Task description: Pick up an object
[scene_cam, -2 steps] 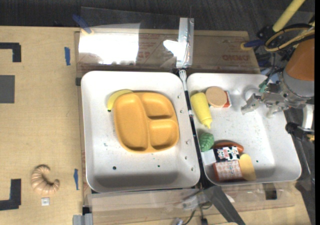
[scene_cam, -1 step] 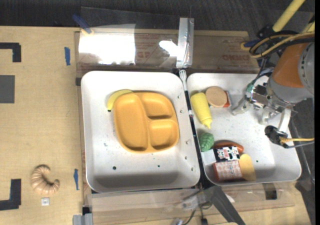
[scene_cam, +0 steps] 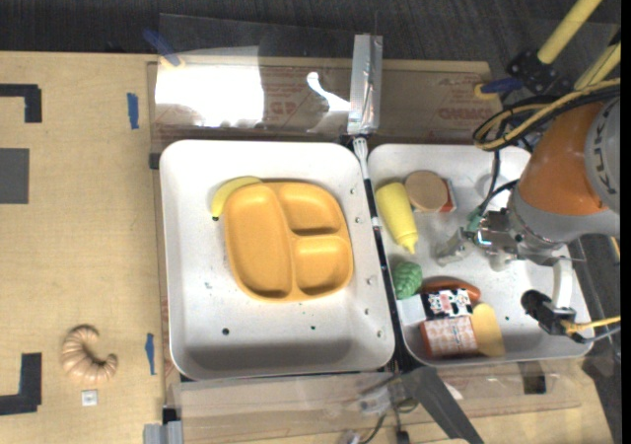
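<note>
The right bin [scene_cam: 513, 161] holds a yellow mustard-like bottle [scene_cam: 396, 212], a round tan and red piece [scene_cam: 428, 190], a green broccoli-like piece [scene_cam: 408, 278], a red and black item [scene_cam: 450, 297], and a red jar with a yellow cap [scene_cam: 459, 333]. My gripper [scene_cam: 456, 243] hangs low over the middle of this bin, just right of the yellow bottle and above the red and black item. Nothing shows between its tips.
The left bin [scene_cam: 187, 235] carries an orange divided plate [scene_cam: 286, 237] with a banana [scene_cam: 233, 190] tucked under its far left edge. A croissant [scene_cam: 89, 353] lies on the bench at the lower left. The orange-banded arm [scene_cam: 567, 171] covers the right bin's right side.
</note>
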Robot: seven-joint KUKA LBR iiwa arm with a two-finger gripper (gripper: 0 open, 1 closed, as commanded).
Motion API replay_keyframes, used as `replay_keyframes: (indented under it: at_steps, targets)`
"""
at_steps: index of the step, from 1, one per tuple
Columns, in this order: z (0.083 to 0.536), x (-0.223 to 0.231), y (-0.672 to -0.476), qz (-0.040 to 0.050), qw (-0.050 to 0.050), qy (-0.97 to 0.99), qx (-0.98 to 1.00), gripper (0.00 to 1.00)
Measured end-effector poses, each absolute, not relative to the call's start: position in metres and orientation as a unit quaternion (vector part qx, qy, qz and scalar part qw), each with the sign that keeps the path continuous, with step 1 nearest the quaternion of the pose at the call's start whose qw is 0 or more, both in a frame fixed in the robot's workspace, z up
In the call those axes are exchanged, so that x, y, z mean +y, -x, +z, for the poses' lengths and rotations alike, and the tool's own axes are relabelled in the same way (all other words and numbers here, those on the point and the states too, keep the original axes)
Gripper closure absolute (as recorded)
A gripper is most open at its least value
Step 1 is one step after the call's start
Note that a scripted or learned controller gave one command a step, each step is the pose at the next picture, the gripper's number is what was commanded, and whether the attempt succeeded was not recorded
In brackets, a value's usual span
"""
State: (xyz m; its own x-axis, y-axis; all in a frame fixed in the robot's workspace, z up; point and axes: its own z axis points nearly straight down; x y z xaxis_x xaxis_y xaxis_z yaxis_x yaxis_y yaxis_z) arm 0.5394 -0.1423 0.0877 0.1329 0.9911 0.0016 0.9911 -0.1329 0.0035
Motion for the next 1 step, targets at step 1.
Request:
replay_keyframes:
  at_steps: [1]
  targets:
    - [0.0982, -0.1133, -0.5869, 0.0011, 0.000, -0.749, 0.663, 0.00]
